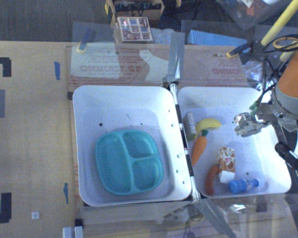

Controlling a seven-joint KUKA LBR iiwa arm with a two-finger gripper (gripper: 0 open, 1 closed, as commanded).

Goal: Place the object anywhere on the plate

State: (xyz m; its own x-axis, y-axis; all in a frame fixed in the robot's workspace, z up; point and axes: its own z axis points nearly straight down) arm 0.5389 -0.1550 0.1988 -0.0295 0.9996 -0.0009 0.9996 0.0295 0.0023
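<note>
The teal plate [129, 161], divided into three compartments, lies in the lower middle of the left bin [89, 105] with nothing on it. The loose objects are all in the right bin [208, 97], along its left and lower parts. A yellow banana [209, 124] lies near the bin's left wall, with a small grey ribbed piece [190, 124] just to its left, against the divider between the bins. Below them an orange carrot [199, 148] with a green top slants down toward the left. Further down, toward the lower right of the frame, a small printed carton [227, 160] stands beside a reddish sausage-shaped toy [211, 179], and a blue bottle [243, 184] lies on its side near the bin's front wall.

The gripper [246, 125] hangs in the upper right part of the right bin, to the right of the banana and apart from it, with the grey arm and its orange band [291, 78] reaching in from the right edge. No object shows between its fingers; whether they are spread or closed cannot be told from this angle.

Behind the bins, at the top of the frame, a cardboard box [134, 4] and a small patterned box [134, 29] sit on the floor.
</note>
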